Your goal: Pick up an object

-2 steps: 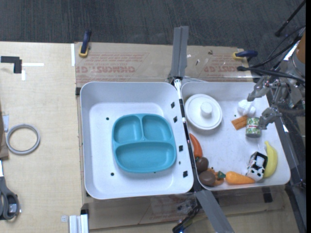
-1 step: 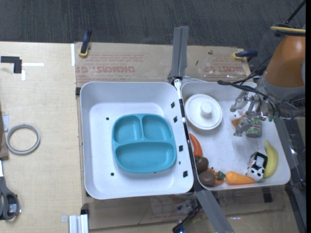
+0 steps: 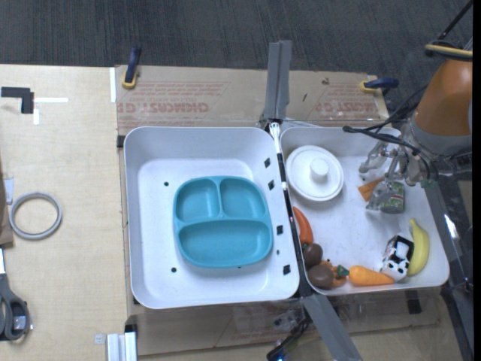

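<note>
My gripper (image 3: 392,170) is low over the upper right part of the right bin (image 3: 346,224), below the arm's orange band. A small grey-green object (image 3: 389,198) lies directly under it, touching or nearly touching it; I cannot tell whether it is gripped. An orange piece (image 3: 365,190) sits just left of that object. Further left is a white round lid with a knob (image 3: 316,173). Along the bin's front lie a banana (image 3: 419,247), a black-and-white toy (image 3: 397,256), a carrot (image 3: 370,277), two brown items (image 3: 316,265) and a red-orange piece (image 3: 302,224).
The left bin (image 3: 150,201) holds a blue divided plate (image 3: 223,221). On the bench to the left are a grey tape ring (image 3: 34,215) and scissors (image 3: 11,316). Blue clamps (image 3: 134,66) hold the cardboard behind the bins. Black cables (image 3: 376,130) run to the wrist.
</note>
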Controlling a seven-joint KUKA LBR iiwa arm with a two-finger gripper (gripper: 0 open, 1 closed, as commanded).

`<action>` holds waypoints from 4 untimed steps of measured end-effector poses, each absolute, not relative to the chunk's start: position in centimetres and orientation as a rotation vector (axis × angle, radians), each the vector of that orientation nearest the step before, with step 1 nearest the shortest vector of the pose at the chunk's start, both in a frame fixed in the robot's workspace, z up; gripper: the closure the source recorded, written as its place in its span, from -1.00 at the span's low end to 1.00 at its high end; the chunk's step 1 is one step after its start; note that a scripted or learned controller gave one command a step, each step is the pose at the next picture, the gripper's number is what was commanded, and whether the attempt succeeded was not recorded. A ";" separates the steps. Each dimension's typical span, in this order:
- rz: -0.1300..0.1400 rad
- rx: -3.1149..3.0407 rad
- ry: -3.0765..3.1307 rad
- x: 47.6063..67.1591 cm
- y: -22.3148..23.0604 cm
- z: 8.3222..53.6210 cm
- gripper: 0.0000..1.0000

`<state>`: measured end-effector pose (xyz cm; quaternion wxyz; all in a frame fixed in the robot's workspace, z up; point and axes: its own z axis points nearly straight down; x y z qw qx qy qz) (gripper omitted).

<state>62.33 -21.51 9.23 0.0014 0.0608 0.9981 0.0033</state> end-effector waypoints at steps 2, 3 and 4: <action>-0.001 0.166 3.133 56.8 -22.2 9.3 -1.00; 0.001 0.376 3.117 55.1 -17.1 9.2 -1.00; 0.001 0.424 3.111 48.7 -22.1 9.2 -1.00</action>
